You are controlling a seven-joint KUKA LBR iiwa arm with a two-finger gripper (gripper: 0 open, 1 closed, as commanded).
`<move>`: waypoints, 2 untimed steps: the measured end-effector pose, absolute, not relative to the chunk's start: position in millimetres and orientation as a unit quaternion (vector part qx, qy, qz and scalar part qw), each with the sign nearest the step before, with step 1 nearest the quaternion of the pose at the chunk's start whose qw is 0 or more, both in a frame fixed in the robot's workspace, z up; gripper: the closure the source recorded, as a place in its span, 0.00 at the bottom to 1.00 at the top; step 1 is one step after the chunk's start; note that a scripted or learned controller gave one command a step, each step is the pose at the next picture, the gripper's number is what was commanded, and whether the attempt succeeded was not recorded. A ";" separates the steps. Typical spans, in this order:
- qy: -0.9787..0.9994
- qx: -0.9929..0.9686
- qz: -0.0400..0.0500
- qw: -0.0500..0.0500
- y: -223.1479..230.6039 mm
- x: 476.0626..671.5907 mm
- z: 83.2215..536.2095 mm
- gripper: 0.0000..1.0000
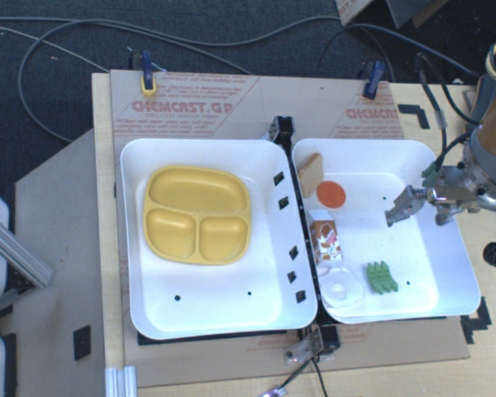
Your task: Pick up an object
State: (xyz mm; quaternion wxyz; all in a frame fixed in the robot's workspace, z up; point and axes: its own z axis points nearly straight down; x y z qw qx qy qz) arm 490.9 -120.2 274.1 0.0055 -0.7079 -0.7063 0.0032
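Nothing lifted yet: hand (415, 204) hovering with fingers spread and bare over the right bin (450, 259), orange disc (331, 194), green toy (381, 277) and snack packet (326, 241) all lying untouched inside, approach and grasp ahead.

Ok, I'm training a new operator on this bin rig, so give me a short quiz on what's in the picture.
1. True or false: the yellow divided tray lies in the left bin.
2. Which thing lies nearest the right bin's front edge? A) orange disc B) green toy C) tan block
3. Fill in: the gripper hangs over the ___ bin.

Key: 1 true; 2 B; 3 right.
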 end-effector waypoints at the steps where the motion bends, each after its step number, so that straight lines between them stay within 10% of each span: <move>1: -0.707 -0.707 0.000 0.001 -120.0 492.9 279.0 0.00; 2: -0.707 -0.707 0.001 0.003 -122.1 491.7 236.4 0.00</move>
